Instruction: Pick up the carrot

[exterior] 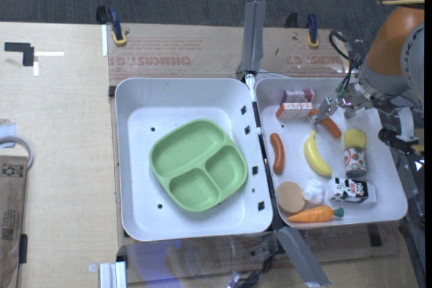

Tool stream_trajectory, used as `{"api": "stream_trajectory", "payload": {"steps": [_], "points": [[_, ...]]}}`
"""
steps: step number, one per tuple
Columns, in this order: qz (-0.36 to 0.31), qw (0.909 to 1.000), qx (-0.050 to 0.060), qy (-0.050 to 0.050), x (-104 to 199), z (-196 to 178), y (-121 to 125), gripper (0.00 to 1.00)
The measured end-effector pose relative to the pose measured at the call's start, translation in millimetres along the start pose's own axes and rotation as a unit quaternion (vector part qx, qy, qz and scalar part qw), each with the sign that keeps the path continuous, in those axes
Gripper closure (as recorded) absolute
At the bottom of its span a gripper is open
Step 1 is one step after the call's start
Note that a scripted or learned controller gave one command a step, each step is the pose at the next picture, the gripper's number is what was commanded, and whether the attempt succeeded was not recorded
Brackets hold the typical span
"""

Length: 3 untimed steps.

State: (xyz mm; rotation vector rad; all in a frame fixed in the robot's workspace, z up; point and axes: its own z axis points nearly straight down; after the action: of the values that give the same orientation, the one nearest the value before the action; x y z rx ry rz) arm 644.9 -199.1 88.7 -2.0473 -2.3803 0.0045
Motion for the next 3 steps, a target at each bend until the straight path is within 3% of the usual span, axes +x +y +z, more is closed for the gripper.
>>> {"api": "stream_trajectory", "payload": {"steps": [1,2,3], "points": [[-0.241,0.9706,0.000,0.001,0,-100,-84,0.00],[-0.246,0.9693,0.000,0.001,63,1,-95,0.00],[-0.374,0.9275,-0.001,0.000,60,0,-155,0.00]]}}
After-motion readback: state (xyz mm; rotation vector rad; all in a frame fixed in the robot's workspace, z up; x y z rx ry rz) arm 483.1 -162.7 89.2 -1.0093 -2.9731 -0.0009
